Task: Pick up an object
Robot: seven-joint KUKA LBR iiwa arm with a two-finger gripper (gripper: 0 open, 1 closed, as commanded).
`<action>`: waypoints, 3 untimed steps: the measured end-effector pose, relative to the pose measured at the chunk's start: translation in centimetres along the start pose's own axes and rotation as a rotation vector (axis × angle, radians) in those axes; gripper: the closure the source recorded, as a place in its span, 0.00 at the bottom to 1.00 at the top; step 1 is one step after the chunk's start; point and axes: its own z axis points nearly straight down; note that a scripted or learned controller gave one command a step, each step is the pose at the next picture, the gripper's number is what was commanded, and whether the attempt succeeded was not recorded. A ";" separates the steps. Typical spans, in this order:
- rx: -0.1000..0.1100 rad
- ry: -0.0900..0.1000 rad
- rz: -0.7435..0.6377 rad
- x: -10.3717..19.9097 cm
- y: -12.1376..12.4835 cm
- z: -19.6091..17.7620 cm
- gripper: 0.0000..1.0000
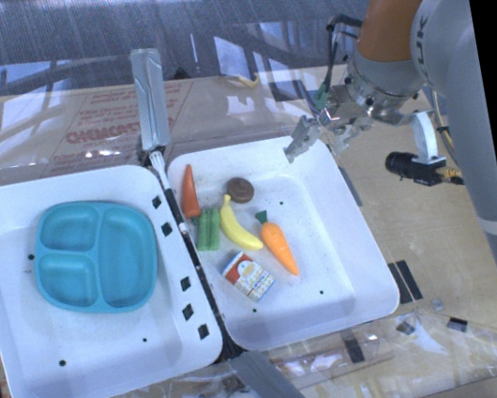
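Toy food lies clustered in the right bin, within the arm's reach: banana, two carrots, a small carton. A blue plate sits alone in the left bin. The pincer hangs over the right bin's far rim, carrying nothing; how far open, one cannot tell.

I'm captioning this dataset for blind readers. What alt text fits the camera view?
A grey robot arm's gripper hovers over the far right corner of the right white bin, which holds two orange carrots, a yellow banana, a green vegetable, a brown round item and a small carton. The left white bin holds a blue divided plate.
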 end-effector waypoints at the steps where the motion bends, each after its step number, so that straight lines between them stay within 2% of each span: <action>1: 0.004 0.001 0.021 1.2 -3.1 13.4 0.00; 2: -0.005 -0.001 0.113 2.7 -7.7 15.7 0.00; 3: 0.001 -0.002 0.109 2.7 -7.7 15.1 1.00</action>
